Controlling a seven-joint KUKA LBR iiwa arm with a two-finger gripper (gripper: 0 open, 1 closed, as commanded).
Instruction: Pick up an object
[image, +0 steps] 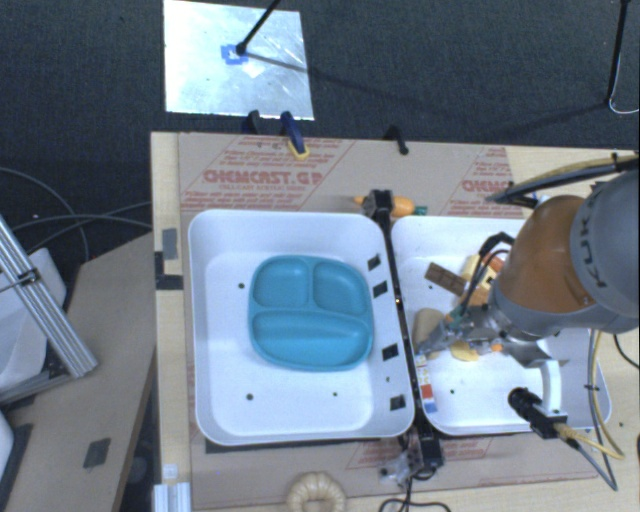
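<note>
Grey and orange, the arm (560, 265) reaches over the right bin (450, 405), its gripper (455, 335) low among small objects (445, 280) at centre right; its grip I cannot tell.

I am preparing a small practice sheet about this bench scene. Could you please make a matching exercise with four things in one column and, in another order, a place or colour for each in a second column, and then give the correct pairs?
Things:
1. divided plate
2. end effector
3. shiny metal sheet
4. brown block

Places or colours:
A. on the dark floor beyond the bench
B. blue, lying in the left bin
C. in the right bin, near its left wall, low over small objects
D. in the right bin, farther back than the end effector

Pairs: 1-B, 2-C, 3-A, 4-D
</note>
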